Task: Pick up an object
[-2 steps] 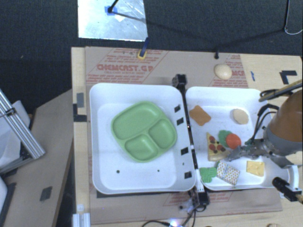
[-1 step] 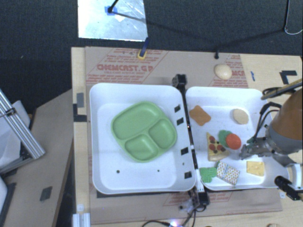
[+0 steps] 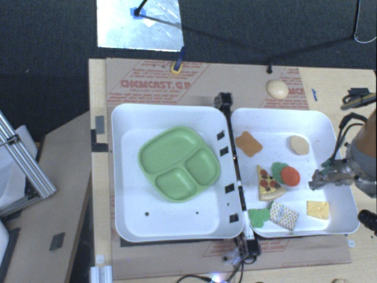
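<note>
Patterned packet (image 3: 284, 216) and cheese (image 3: 318, 209) lie near the right bin's (image 3: 330, 122) front; gripper (image 3: 326, 178) hovers beside tomato (image 3: 290, 175), finger state indeterminate.

A robotics lab or test bench is suggested. Two white bins (image 3: 177, 114) are set on a cardboard sheet (image 3: 153, 78) at the frame's centre, dark carpet is seen along the top, aluminium framing (image 3: 23, 158) at left, and cables (image 3: 359, 16) at upper right.

I read "CHEMCAST GP" in red on the brown protective sheet (image 3: 154, 82), far left, beyond the bins. Other red print there: illegible.
</note>
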You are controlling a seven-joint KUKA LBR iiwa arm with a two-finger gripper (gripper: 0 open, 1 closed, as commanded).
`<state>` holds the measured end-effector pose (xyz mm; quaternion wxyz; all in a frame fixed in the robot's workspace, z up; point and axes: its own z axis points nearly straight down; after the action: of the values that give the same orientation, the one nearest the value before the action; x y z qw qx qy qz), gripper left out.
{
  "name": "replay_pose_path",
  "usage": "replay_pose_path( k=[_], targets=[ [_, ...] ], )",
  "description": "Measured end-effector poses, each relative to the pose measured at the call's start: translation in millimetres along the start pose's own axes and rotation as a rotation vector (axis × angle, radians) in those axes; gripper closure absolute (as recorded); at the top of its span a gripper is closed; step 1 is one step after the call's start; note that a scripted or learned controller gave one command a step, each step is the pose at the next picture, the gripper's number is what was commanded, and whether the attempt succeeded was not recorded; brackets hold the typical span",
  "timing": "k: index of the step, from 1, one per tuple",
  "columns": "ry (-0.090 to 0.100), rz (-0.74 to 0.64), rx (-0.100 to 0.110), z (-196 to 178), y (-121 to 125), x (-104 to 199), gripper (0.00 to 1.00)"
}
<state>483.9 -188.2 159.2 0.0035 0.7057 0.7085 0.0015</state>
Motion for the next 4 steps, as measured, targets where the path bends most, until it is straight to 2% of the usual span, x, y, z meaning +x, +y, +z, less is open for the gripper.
replay_pose_path(
  k=[1,2,3,4],
  targets=[
    [-0.001,-0.001,-0.002,-64,5,0,1.0],
    [0.002,0.0,0.004,-65,6,0,1.0],
    [0.004,-0.005,0.004,-62,21,52,1.0],
    [0.004,-0.007,0.003,-63,56,98,1.0]
  ],
)
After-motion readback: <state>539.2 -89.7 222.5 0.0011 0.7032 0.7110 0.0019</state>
